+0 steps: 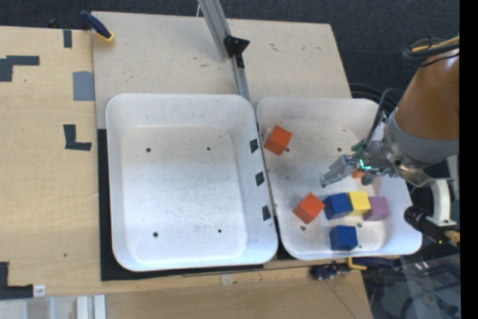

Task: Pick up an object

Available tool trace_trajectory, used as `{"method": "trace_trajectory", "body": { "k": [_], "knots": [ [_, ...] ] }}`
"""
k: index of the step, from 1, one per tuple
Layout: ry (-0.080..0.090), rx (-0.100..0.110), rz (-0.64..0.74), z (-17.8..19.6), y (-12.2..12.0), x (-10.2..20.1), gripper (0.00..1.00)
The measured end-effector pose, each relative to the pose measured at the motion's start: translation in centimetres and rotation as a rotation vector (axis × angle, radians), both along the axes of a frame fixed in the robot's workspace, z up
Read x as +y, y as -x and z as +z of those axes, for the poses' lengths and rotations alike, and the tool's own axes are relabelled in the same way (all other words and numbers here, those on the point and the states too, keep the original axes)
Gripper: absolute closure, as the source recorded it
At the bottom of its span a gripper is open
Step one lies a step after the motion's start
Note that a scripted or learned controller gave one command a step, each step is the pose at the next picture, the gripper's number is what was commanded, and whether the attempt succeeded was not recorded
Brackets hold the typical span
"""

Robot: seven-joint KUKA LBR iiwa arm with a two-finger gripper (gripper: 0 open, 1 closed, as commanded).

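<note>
Left bin (127,160): white, shallow. Right bin (299,112): one orange cube (278,140) near its upper left; lower down, a cluster of second orange cube (308,208), blue cube (337,205), yellow cube (360,201), purple cube (378,208), and another blue cube (343,237) below them. Gripper (345,169): low over the right bin, just above the cluster, finger state cannot be told, nothing seen held.

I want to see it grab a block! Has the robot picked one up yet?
Not yet. All the blocks lie in the right bin: two orange cubes, two blue, a yellow and a purple. The gripper hovers just above the cluster, holding nothing I can see. Grasping and lifting one is what remains.
</note>
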State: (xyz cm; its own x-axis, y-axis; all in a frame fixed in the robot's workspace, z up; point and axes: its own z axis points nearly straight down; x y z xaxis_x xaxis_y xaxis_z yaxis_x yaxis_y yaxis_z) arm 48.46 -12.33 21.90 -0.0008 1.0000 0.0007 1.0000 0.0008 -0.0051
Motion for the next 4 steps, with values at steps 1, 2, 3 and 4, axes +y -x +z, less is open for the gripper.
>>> {"method": "trace_trajectory", "body": {
  "k": [1,2,3,4],
  "knots": [
    [0.0,-0.003,0.001,0.1,-0.1,0.0,0.0],
    [0.0,0.003,-0.001,-6.2,-0.4,-0.1,0.0],
    [0.003,-0.014,-0.002,-9.8,-0.5,0.1,0.0],
    [0.011,-0.037,0.002,-10.4,-1.3,0.0,0.0]
  ]
}}
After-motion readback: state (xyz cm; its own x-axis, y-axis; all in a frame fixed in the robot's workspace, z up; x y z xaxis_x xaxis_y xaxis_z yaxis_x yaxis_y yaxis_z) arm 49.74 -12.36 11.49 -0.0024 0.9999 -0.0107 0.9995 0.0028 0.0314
